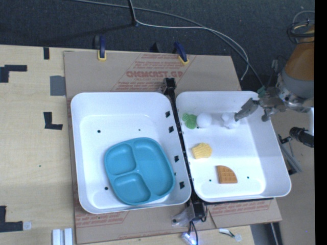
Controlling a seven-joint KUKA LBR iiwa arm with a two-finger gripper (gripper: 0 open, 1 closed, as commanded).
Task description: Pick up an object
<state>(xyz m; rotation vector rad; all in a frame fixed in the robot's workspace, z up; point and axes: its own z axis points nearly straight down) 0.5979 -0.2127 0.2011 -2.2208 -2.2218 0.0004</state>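
Note:
The right bin (pixel 265 152) holds several small things. Along its far wall lie a green piece (pixel 189 120), a white ball (pixel 204 120) and a small white object (pixel 227 120). A yellow ridged piece (pixel 202 150) lies mid-bin, and an orange waffle-like wedge (pixel 226 174) sits nearer the front. My gripper (pixel 251 116) hangs over the bin's far right corner, just right of the small white object. Its two fingers are spread apart, open, with nothing between them.
The left bin (pixel 87 116) holds a blue divided plate (pixel 138 170) toward its front. A black clip strip (pixel 176 131) joins the two bins. Both stand on a cardboard sheet (pixel 143 70), with a cable (pixel 204 29) running behind it.

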